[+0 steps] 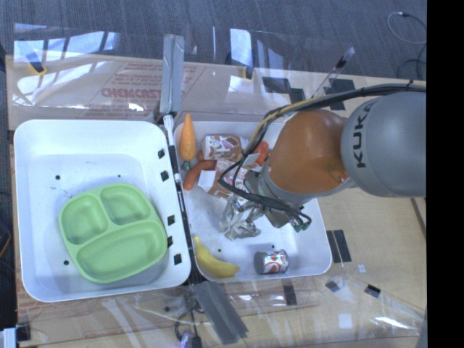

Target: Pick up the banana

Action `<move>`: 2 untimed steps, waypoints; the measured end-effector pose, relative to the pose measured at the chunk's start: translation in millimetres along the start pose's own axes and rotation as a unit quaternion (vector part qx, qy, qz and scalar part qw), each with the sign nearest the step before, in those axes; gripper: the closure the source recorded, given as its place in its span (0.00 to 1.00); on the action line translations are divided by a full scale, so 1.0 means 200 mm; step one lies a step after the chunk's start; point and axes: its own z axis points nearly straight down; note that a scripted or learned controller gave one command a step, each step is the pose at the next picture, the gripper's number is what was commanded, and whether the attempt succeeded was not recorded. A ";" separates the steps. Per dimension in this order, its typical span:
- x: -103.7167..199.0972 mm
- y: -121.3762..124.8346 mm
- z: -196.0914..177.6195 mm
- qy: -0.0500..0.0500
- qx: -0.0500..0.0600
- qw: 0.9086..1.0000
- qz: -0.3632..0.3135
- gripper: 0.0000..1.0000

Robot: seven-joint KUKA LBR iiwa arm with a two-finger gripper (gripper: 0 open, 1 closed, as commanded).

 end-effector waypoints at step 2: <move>-0.32 0.06 -0.54 -0.001 0.001 1.000 -0.008 0.00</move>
